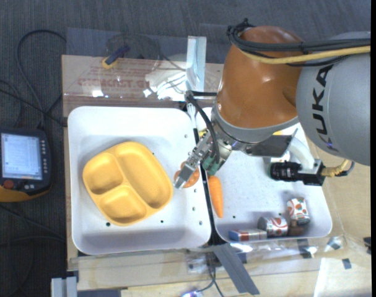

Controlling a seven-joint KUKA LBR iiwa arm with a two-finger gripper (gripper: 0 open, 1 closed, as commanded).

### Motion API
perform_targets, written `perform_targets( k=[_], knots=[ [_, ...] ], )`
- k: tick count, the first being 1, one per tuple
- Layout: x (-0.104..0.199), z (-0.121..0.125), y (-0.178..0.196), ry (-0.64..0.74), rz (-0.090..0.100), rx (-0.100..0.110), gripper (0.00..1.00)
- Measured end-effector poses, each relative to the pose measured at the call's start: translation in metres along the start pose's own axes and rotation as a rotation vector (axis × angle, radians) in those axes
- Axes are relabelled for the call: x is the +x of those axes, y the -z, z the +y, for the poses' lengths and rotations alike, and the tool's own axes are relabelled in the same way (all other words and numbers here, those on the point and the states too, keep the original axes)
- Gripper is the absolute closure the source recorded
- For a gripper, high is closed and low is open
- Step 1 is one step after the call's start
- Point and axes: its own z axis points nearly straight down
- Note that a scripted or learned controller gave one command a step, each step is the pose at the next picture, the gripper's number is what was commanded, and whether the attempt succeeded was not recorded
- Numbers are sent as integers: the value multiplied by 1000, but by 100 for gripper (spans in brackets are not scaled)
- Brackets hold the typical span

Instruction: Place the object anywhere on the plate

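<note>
plate: glossy yellow plastic | bins: smooth white plastic

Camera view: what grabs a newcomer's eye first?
The big grey arm with its orange band looms in from the right over both bins. Next, the yellow divided plate in the left bin. The gripper hangs at the divider, something orange at its tip, beside a carrot in the right bin.

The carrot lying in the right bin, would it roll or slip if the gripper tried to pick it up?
The carrot looks smooth and tapered, so it would probably slip toward its thin end under a pinch. Its rounded body could roll sideways if nudged. It looks rigid rather than floppy, likely a light plastic toy.
</note>
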Motion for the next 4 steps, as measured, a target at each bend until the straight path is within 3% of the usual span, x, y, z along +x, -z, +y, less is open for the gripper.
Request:
perform_targets(
  k=[1,3,4],
  knots=[
    [41,45,-59,37,7,10,100],
    [39,46,-40,34,5,8,100],
    [22,69,6,165,0,2,100]
  ],
)
